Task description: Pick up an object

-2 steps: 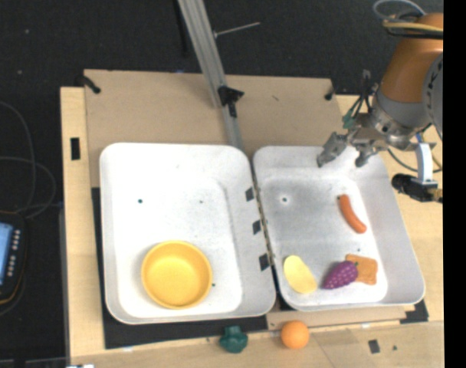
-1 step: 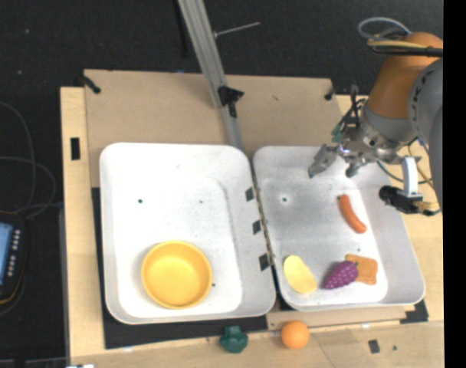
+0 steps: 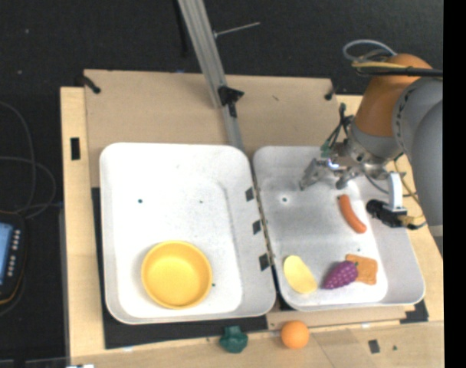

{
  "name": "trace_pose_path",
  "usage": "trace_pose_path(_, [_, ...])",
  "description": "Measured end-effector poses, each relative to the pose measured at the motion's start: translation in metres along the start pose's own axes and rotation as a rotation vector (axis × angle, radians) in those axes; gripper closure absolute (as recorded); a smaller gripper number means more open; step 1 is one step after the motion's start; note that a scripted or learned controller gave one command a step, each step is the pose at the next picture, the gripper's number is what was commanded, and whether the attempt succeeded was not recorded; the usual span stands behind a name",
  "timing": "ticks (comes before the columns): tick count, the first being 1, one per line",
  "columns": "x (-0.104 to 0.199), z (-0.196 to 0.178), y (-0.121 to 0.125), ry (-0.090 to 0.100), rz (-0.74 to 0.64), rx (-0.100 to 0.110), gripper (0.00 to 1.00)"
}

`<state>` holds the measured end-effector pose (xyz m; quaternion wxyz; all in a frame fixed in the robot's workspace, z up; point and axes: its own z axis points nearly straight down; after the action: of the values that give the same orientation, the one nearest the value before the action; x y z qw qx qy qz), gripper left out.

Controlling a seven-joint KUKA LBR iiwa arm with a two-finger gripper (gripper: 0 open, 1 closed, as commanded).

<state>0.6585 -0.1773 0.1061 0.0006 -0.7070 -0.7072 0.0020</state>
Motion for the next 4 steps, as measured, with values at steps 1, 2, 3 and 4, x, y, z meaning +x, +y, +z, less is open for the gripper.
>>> trace_pose_path(1, [-0.001,-0.016,0.002,-0.003,-0.001,-0.008,1.0])
trace_pose_path(2, [-0.005,-0.065,0.012,0.0,-0.005,-0.011,1.0])
trace_pose_path(3, [-0.009,-0.111,0.016,0.0,-0.006,-0.011,1.0])
trace_pose_path(4, [-0.01,-0.142,0.017,0.0,-0.005,-0.01,1.0])
